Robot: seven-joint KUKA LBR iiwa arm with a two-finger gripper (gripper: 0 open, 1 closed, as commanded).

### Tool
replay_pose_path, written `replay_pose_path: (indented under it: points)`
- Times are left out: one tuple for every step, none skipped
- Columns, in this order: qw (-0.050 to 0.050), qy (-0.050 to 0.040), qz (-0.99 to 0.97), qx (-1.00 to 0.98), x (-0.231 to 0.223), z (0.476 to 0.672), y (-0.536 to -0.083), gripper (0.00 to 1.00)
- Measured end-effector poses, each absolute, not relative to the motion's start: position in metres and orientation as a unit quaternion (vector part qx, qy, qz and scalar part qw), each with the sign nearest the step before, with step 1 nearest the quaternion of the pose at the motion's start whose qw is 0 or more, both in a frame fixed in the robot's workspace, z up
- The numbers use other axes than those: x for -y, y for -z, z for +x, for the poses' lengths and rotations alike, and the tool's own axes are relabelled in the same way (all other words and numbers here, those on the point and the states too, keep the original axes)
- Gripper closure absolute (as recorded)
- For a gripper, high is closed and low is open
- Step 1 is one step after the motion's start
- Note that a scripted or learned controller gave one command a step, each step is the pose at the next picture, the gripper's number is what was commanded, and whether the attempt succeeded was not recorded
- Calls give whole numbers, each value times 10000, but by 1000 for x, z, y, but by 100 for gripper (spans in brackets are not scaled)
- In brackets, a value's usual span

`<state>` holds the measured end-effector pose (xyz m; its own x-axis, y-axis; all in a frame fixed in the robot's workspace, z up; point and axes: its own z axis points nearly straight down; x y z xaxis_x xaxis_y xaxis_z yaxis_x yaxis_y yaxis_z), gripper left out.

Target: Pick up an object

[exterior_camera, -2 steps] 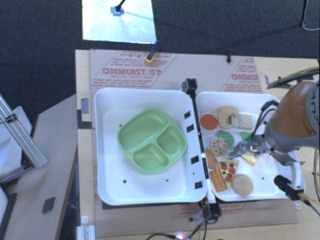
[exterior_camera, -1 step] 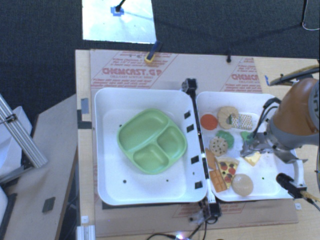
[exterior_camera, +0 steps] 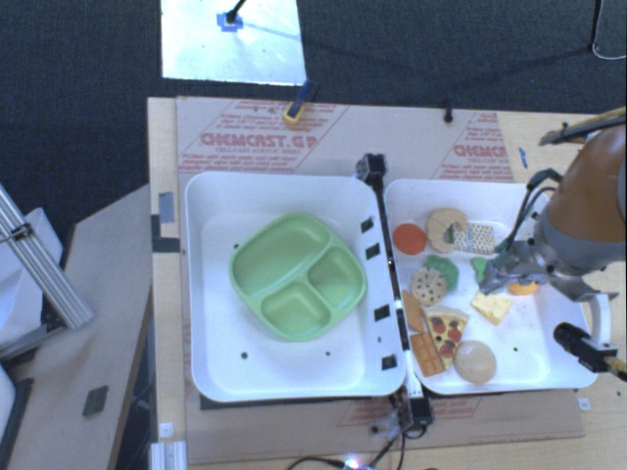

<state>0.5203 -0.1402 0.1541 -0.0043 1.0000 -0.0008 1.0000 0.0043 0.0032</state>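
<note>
The right bin (exterior_camera: 549,360) holds several toy foods: a red tomato slice (exterior_camera: 409,238), a round bagel (exterior_camera: 447,226), a white speckled piece (exterior_camera: 481,235), green broccoli (exterior_camera: 444,268), a cookie (exterior_camera: 427,286), a pizza slice (exterior_camera: 448,331), an orange-brown strip (exterior_camera: 421,339), a beige bun (exterior_camera: 475,361), a yellow cheese wedge (exterior_camera: 492,307) and a small orange piece (exterior_camera: 526,287). My gripper (exterior_camera: 502,276) is low in this bin, just above the cheese wedge and beside the orange piece, with a small green piece (exterior_camera: 479,265) at its left. The arm hides what is under it.
The left bin (exterior_camera: 211,360) holds a green divided plate (exterior_camera: 298,275). A black-clipped divider (exterior_camera: 384,262) separates the two bins. Bare white floor lies at the front right of the right bin. A shiny square sheet (exterior_camera: 231,27) lies beyond the bench.
</note>
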Motion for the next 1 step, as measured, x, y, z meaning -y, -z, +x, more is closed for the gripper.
replay_pose_path:
  points:
    - [12, -7, 7055, -7087, 143, 522, -196, 100]
